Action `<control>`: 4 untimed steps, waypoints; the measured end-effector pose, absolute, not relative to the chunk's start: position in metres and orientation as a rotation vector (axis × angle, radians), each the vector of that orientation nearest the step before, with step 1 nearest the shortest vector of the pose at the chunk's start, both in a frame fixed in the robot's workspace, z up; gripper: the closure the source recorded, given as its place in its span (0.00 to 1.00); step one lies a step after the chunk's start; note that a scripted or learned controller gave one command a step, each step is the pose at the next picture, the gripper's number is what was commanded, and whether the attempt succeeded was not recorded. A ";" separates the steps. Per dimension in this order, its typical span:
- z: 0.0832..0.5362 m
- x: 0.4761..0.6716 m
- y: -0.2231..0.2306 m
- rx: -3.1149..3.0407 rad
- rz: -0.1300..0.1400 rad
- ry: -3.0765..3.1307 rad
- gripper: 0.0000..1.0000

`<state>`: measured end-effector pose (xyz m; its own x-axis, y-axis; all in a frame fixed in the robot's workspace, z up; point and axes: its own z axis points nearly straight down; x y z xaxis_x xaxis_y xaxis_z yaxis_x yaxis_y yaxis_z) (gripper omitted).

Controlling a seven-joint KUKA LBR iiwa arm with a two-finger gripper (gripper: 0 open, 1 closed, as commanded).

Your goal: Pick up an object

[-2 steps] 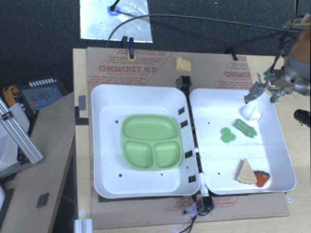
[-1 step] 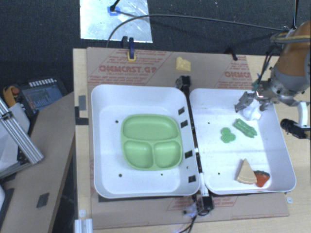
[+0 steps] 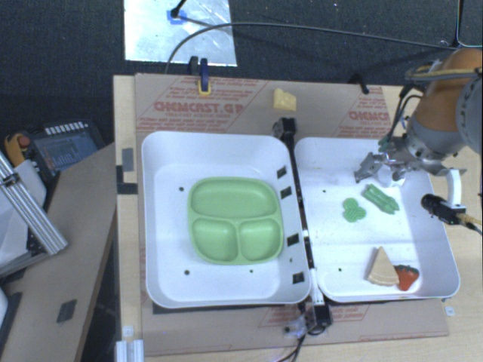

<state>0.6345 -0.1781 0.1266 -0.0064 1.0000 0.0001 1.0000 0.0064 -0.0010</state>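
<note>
White plastic bins sit side by side on the bench in the camera view. The left bin (image 3: 162, 202) holds a green divided tray (image 3: 234, 219), well apart from everything else. In the right bin (image 3: 434, 274), a green elongated piece (image 3: 380, 199) lies just beside a small round green piece (image 3: 353, 210), and near the front a tan wedge (image 3: 382, 268) touches a red piece (image 3: 407, 277). The gripper (image 3: 381, 170) hangs over the bin's far part, just behind the elongated piece; whether its fingers are parted or closed cannot be told, and nothing shows between them. A yellow block (image 3: 284, 99) rests on the board behind the bins.
</note>
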 end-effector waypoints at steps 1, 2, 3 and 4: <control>0.112 0.639 -0.175 -2.218 -0.016 -2.232 0.00; 0.120 0.639 -0.176 -2.218 -0.013 -2.236 1.00; 0.167 0.645 -0.183 -2.221 -0.005 -2.231 1.00; 0.220 0.638 -0.190 -2.224 -0.005 -2.228 1.00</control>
